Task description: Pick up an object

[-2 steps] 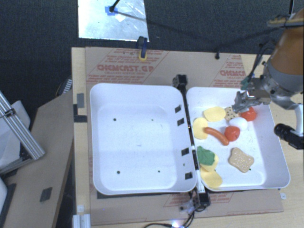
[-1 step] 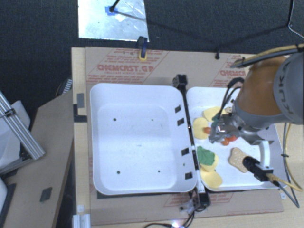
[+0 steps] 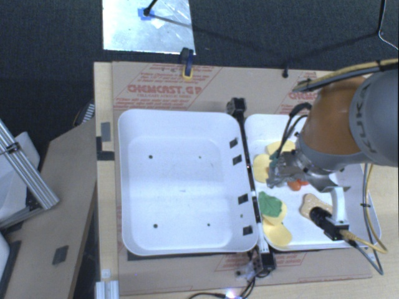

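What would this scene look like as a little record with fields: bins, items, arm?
left bin: white, shallow
right bin: white, holds the items
items: yellow pieces, a green piece, a tan piece, something orange-red
arm: grey and orange, reaching in over the right bin
tool: low over the items; grip unclear

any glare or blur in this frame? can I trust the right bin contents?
Camera view: even light, soft shadows; the left bin is near blown out, with little surface detail. Glare on the metal sheet up top. The arm is slightly soft and covers part of the right bin, so the items there are partly hidden; the green piece is clear.
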You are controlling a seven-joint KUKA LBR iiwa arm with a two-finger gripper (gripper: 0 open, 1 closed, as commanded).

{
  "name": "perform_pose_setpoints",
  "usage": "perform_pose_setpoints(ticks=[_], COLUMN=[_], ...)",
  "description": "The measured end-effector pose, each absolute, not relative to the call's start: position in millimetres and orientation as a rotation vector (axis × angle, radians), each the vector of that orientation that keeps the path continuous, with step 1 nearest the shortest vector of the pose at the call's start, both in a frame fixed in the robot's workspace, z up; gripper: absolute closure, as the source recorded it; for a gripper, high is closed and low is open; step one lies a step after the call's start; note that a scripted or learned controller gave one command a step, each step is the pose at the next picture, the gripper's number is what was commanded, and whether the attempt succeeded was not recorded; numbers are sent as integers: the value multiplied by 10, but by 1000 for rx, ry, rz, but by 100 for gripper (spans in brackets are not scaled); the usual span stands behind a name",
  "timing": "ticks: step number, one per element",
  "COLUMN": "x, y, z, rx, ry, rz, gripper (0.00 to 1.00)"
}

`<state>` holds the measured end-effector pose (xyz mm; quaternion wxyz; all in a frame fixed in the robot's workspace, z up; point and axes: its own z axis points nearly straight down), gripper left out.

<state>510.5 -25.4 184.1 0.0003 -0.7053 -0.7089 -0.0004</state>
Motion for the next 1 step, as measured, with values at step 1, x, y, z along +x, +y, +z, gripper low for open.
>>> perform_pose_setpoints(ticks=[1], x=[5626], y=[283], z=[1848], rx=[-2215], ry=[-2232], rz=[-6], gripper=[100])
